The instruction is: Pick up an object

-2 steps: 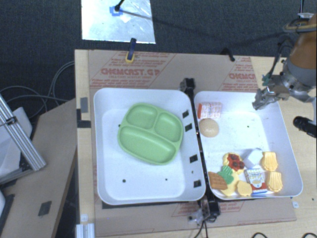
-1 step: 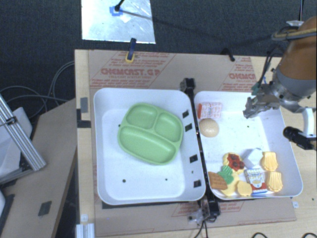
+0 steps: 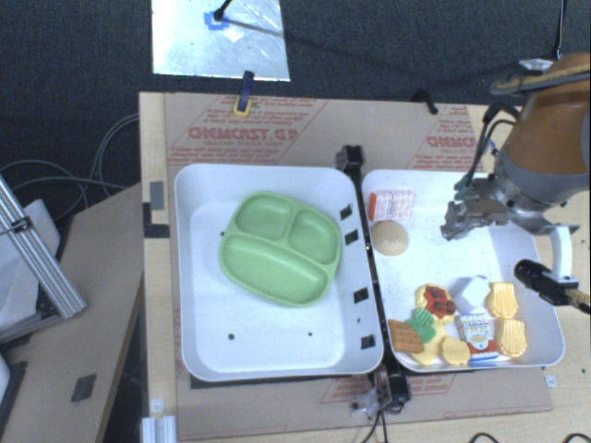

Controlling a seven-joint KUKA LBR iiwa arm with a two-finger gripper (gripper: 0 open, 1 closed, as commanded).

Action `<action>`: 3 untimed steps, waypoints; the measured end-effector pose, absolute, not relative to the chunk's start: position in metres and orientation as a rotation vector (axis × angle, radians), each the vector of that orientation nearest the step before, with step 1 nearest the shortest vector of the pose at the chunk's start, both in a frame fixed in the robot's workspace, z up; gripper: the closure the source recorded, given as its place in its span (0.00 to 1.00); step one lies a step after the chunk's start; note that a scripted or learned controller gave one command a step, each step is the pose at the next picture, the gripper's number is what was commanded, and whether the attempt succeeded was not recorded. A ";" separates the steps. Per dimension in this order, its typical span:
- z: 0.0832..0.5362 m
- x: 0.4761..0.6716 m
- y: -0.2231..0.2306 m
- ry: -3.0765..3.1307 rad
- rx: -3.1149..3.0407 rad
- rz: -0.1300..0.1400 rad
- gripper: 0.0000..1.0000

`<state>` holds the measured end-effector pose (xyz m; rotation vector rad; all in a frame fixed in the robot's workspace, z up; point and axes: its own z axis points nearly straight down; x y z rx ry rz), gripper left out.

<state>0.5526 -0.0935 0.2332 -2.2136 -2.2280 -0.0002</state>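
Gripper (image 3: 459,221) over right bin (image 3: 425,185), 2 o'clock area, nothing visibly in it; grip state: can't tell. Toy food pile (image 3: 459,326) at bin's 6 o'clock, bun (image 3: 390,238) at 10.

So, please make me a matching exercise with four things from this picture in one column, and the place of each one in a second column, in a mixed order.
Things:
1. green divided plate
2. round tan bun
3. pile of small toy foods
4. gripper

Places:
A. near end of the right bin
B. above the far part of the right bin's floor
C. middle of the left bin
D. right bin, beside the divider between the bins

Pairs: 1-C, 2-D, 3-A, 4-B
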 end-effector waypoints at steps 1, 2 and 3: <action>0.218 0.524 -0.064 -2.227 -2.212 0.000 1.00; 0.233 0.519 -0.080 -2.224 -2.223 -0.003 1.00; 0.233 0.527 -0.073 -2.229 -2.217 -0.004 1.00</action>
